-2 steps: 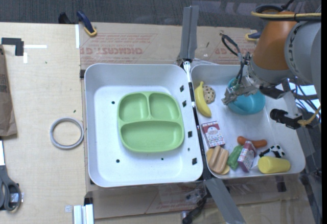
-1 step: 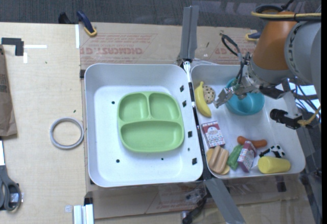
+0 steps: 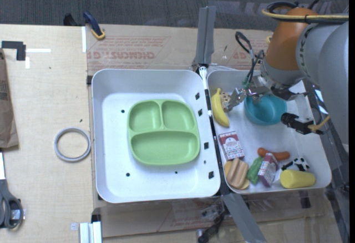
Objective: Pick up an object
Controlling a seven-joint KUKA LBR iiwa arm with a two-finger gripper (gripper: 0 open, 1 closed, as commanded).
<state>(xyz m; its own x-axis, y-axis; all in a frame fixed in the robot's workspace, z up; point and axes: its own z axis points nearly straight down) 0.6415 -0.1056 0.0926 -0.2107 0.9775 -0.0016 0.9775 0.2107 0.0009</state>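
Camera view: slanted look down on two white bins side by side.
Arm (image 3: 310, 42): enters from the right, cut off by the frame edge, over the right bin (image 3: 319, 150).
Gripper (image 3: 239, 97): low in the right bin's upper left, just beside the banana (image 3: 219, 110); open or shut cannot be told, the tip being small and dark.
Blue bowl (image 3: 266, 110): partly hidden beneath the wrist.
Right bin, lower part: red-and-white packet (image 3: 231, 145), hot dog toy (image 3: 237, 173), yellow cylinder (image 3: 297, 179), several small items crowded together, hard to identify.
Left bin (image 3: 105, 142): green divided plate (image 3: 164, 132), in full view.
Bench: tape ring (image 3: 72, 143) lies left of the bins.
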